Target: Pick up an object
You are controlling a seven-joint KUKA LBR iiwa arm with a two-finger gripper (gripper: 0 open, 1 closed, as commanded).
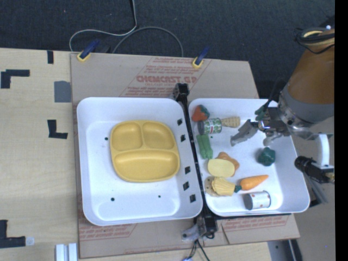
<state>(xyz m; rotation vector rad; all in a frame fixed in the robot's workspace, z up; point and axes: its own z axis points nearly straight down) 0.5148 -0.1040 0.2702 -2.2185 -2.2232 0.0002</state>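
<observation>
1. Two shallow white bins sit side by side on a brown cardboard sheet (163,78); the left bin (92,162) holds a yellow divided plate (144,150) lying flat near its middle.
2. The right bin (291,192) holds the loose items, all of them lying on its floor.
3. The arm (312,80) reaches in from the right, and its gripper (255,135) hangs over the upper right part of the right bin.
4. The two fingers are spread apart, one pointing down-left and one shorter toward the right, and nothing sits between them.
5. Just below the right finger lies a small dark green object (266,156), close to it; whether they touch is hard to judge from this angle.
6. Along the left side of the right bin are a red and green strawberry-like toy (201,113), a small green-labelled can (211,126) on its side, and a green stick-shaped piece (205,145).
7. A pale corn-like piece (231,122) lies just right of the can.
8. Lower down are a pale yellow potato-like toy (221,168) with an orange-brown piece (229,160) touching its upper edge, a yellow corn cob (220,186), an orange carrot (252,182) and a silver can (257,200) on its side.
9. Two clamps, one yellow-tipped (85,53) and one blue (200,56), hold the cardboard's far edge.
</observation>
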